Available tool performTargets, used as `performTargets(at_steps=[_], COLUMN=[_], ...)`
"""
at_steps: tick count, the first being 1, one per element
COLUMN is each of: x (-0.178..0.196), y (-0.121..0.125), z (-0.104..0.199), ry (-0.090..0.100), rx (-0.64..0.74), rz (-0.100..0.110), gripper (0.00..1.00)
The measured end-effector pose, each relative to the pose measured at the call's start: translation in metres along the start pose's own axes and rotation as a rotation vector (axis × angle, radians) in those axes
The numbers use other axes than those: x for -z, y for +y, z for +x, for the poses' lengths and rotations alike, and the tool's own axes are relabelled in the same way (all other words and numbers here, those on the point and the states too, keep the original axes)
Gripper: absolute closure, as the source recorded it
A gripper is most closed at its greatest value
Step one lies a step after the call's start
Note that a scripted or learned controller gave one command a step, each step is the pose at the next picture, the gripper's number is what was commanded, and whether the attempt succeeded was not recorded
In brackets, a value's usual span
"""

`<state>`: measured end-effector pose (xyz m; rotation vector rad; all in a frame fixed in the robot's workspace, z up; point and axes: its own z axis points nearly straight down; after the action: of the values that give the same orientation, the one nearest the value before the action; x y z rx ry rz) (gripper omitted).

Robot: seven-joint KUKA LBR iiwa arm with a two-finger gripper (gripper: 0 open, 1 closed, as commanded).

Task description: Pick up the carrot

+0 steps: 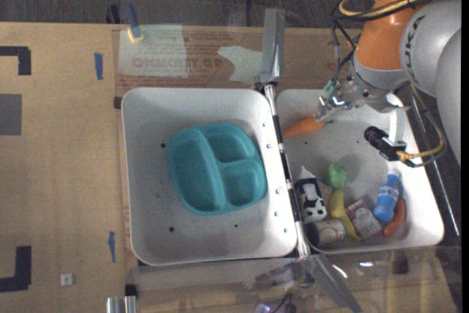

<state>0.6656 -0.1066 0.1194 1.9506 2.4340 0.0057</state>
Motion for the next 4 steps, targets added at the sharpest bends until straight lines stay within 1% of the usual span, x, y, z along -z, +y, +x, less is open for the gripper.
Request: performTargets(at_steps=[1, 2, 3, 4], x=[-0.006, -0.015, -0.033, -0.021], y=[0.007, 0.009, -0.001, 0.001], z=[0.0, -0.016, -0.015, -0.015], ry=[0.001, 0.009, 0.013, 0.009], rx=[-0.107, -0.138, -0.14, -0.138], rz=[-0.007, -0.014, 0.015, 0.008], gripper=[1.0, 1.0, 0.0, 1.0])
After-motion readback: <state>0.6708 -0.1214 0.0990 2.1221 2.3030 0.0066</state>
